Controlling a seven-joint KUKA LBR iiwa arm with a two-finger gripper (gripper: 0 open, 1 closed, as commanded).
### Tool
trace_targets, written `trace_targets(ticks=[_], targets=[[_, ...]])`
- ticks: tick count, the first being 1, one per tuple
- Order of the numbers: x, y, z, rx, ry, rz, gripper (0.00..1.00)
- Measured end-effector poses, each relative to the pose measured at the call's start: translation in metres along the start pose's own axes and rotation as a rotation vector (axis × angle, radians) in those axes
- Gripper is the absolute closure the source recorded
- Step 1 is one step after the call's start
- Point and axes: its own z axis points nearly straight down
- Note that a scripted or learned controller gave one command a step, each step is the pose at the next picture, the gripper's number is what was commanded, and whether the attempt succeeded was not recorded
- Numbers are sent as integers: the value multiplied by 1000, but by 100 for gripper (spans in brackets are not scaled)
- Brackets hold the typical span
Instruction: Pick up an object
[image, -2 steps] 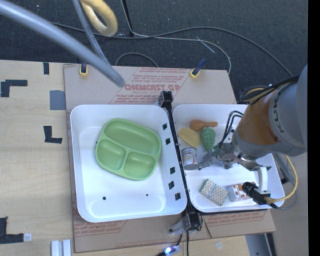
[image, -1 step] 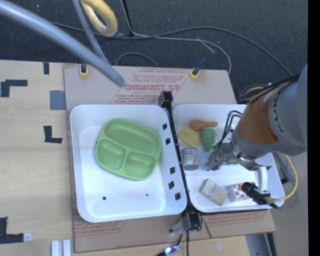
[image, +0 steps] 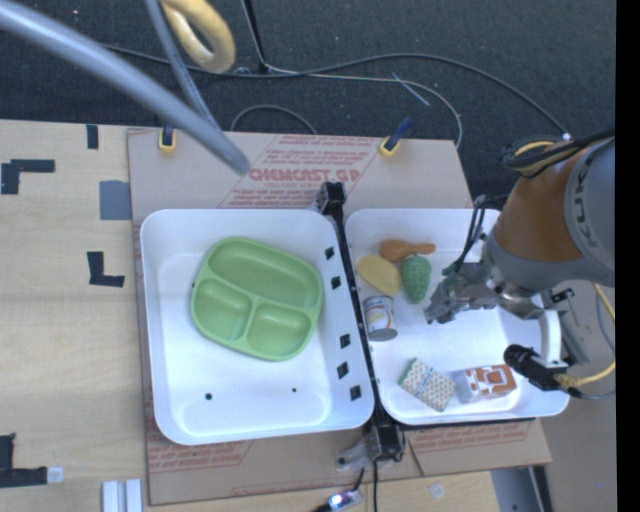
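- You can't tell if the dark two-finger gripper (image: 441, 306) is released or clenched; it sits over the white right bin (image: 480, 412), w/ nothing visibly in its grasp.
- Just left of it: green bumpy oval toy (image: 415, 277), yellow rounded piece (image: 378, 274), orange carrot-shaped piece (image: 405, 249) above them.
- Small silver can (image: 379, 316) near the divider.
- Toward you: patterned flat packet (image: 428, 385), orange-and-white box (image: 487, 382).
- Left white bin (image: 165, 400) holds a green three-section plastic plate (image: 257, 297).
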Motion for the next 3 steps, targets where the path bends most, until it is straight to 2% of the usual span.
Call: trace_targets(ticks=[1, 2, 3], targets=[[8, 7, -58, -1, 0, -1, 100], [8, 8, -97, 1, 0, 0, 100], [59, 5, -79, 6, 2, -4, 100]])
